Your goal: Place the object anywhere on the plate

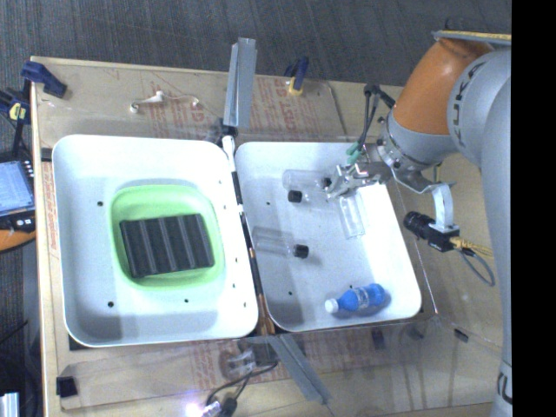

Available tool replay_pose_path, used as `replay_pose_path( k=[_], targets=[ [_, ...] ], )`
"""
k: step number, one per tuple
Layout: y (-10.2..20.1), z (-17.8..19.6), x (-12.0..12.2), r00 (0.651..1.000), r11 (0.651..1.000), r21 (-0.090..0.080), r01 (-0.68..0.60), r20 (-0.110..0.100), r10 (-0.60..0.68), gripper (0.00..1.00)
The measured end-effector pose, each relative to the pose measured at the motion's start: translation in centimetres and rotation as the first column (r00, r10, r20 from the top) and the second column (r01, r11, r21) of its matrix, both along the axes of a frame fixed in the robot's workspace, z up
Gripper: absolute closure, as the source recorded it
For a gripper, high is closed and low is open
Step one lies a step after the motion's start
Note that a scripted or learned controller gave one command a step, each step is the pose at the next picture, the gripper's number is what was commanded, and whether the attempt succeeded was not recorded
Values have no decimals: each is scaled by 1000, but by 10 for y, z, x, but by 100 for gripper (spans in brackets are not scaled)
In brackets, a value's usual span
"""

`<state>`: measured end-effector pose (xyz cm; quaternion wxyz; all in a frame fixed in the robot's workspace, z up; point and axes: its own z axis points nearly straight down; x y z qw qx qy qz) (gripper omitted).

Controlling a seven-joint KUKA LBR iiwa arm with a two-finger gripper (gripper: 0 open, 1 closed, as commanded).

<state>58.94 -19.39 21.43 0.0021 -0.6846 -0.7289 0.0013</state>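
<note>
A light green plate (165, 205) with a dark ribbed pad (165, 243) on it lies in the left bin (78, 172). In the right bin (391, 259), a small blue bottle (358, 299) with a white cap lies on its side near the front wall. Two clear vials with black caps also lie there, one (300, 184) at the back and one (280, 247) in the middle. My gripper (349, 200) hangs over the back right part of the right bin, just right of the rear vial and well above the blue bottle. Nothing is visibly held.
A metal divider bar (238, 85) stands at the back between the bins. Blue clamps (297, 71) sit on the bench's rear edge. A black cable plug (426, 228) hangs off the arm by the right bin's right wall. A tablet (13, 189) lies at the far left.
</note>
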Motion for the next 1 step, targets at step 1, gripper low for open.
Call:
replay_pose_path(
  k=[1],
  targets=[
    [0,0,0,1000,1000,0,0,0,0,0]
  ],
)
